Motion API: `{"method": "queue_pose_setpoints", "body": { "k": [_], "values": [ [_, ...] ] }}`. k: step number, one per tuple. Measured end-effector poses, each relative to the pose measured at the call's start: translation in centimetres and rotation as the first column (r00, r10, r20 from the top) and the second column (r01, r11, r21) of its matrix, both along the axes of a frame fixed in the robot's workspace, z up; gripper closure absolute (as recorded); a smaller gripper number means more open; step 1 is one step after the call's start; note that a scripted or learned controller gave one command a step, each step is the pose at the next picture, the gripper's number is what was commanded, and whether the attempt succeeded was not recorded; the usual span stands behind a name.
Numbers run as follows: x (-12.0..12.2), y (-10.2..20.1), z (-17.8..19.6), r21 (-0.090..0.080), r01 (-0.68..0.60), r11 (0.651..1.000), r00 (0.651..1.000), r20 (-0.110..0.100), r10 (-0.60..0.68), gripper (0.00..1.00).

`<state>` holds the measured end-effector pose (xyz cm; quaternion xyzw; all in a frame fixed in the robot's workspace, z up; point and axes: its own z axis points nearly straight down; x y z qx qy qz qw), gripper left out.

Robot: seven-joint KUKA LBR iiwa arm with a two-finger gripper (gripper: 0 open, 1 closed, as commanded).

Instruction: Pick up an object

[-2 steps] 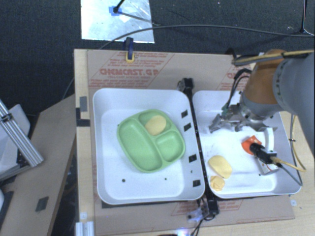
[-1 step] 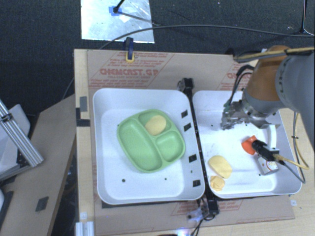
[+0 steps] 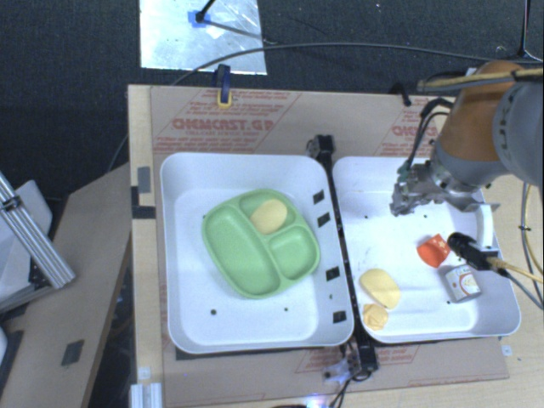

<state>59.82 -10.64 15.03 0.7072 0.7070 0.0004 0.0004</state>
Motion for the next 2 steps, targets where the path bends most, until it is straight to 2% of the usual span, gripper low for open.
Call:
{"method": "queue_pose_setpoints", "body": {
  "k": [1,2],
  "values": [
    [0.1,0.0,5.2,-0.001,-0.005,1.0,1.0,0.002,0.005,1.0],
    [1.7,5.2,6.5,0.001,-0.007,1.0,1.0,0.0,0.007,1.0]
  ]
}}
